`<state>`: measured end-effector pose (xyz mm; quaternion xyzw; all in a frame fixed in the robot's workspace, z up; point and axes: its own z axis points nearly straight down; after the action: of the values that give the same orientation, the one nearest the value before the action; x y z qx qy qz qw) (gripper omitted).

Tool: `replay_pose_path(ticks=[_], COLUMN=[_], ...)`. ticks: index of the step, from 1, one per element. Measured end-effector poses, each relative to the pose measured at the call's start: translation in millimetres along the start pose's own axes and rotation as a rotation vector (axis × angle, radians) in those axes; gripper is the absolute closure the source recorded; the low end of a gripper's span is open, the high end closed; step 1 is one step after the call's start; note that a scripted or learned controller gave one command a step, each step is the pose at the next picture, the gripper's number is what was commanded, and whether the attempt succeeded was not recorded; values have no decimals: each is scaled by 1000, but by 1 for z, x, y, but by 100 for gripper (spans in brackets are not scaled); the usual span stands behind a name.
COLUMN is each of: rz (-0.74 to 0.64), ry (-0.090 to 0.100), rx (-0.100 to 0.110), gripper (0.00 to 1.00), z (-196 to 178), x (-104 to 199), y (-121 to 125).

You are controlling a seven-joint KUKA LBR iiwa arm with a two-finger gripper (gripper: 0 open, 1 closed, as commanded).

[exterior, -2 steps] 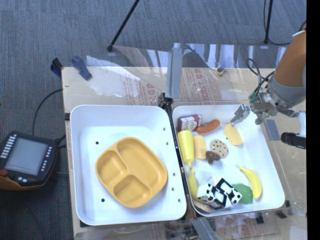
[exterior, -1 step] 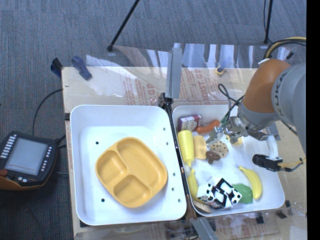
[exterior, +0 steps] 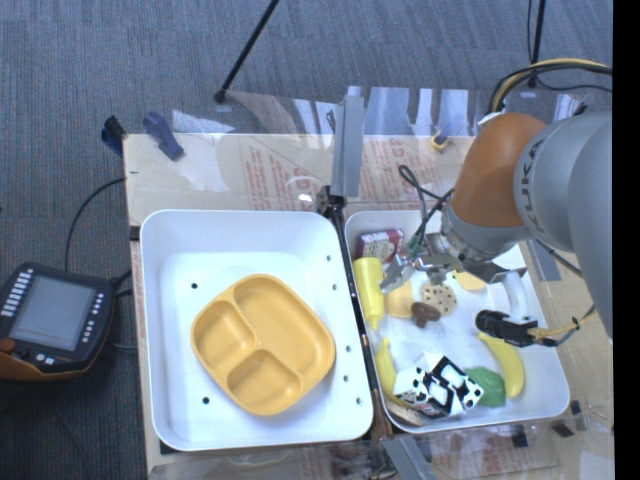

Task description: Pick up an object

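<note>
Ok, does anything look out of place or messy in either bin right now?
Nothing looks spilled or damaged. The yellow divided plate lies askew in the left bin, and the toy food is jumbled in the right bin under the gripper.

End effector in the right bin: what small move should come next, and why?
Probably a short descent. The end effector sits above the cluster by the yellow bottle and cookie in the right bin, with nothing seen between its fingers, so no object is picked yet.
</note>
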<state>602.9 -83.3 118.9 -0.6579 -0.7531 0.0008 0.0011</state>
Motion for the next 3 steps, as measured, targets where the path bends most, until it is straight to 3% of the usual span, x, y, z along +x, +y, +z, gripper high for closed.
replay_pose_path(ticks=[1, 2, 3], rz=[-218, -212, -213], ry=[-1, -1, 0], rx=[-4, -7, -6], gripper=[0, 100, 0], z=[31, 22, 22], x=[-55, -57, -57], y=[-36, -34, -34])
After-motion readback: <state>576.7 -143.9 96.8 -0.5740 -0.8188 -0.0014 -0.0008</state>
